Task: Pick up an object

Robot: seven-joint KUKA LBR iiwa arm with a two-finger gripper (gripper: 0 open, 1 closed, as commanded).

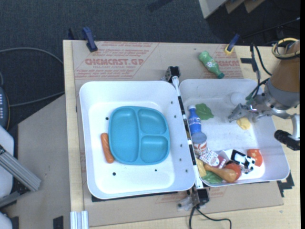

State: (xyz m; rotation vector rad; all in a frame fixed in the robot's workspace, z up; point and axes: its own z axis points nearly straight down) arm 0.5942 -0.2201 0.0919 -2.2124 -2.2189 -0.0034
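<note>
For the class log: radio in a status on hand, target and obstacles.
Hand low in right bin, open. Yellow piece just beneath, not gripped. Green leaf nearby, apart.

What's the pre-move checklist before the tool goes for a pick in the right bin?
1. Tool is over the right bin: ok.
2. Target close by: a small yellow piece lies just under the tool, apart from the rest: ok.
3. Whether the tool touches that piece: cannot tell.
4. Nothing seen between the fingers, so no pick yet: ok to proceed.
5. Clutter: the pile of toys along the bin's near edge and the blue bottle by the divider lie away from the tool: ok.
6. Green bottle lies outside the bins on the board: not ok as a target.
</note>
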